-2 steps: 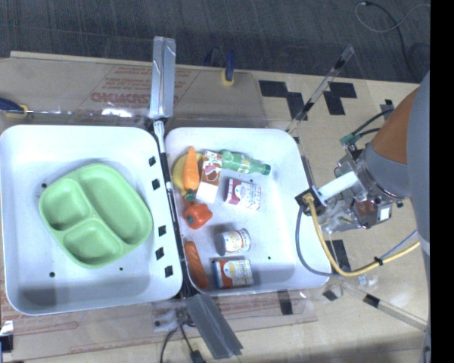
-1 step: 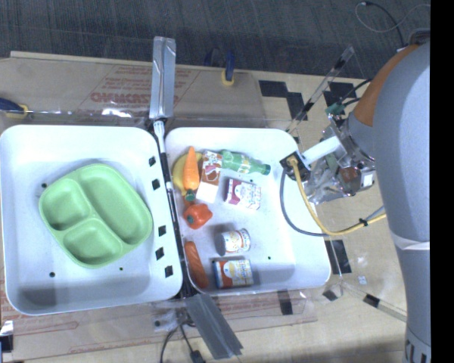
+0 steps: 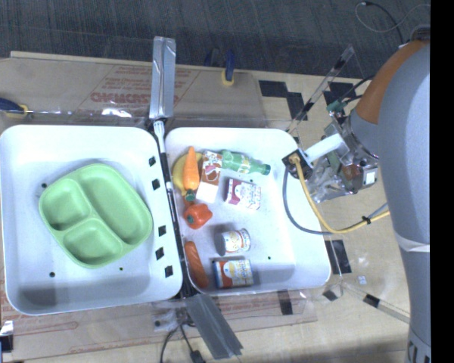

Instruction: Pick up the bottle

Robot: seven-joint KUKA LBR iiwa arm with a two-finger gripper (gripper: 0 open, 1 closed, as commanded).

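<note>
The bottle (image 3: 243,162) is green with a red and white label and lies on its side at the back of the right bin (image 3: 303,259), neck pointing right. My gripper (image 3: 323,178) hangs over the right bin's right rim, right of the bottle and apart from it. Cables and the wrist crowd the gripper, so its state is unclear. Nothing shows held in it.
Around the bottle lie a banana (image 3: 179,175), a small carton (image 3: 243,193), a white block (image 3: 206,193), a red pepper (image 3: 197,215), two cans (image 3: 234,241) (image 3: 233,272) and an orange piece (image 3: 195,264). The left bin (image 3: 15,278) holds a green divided plate (image 3: 94,214). A yellow cable (image 3: 318,216) loops over the right rim.
</note>
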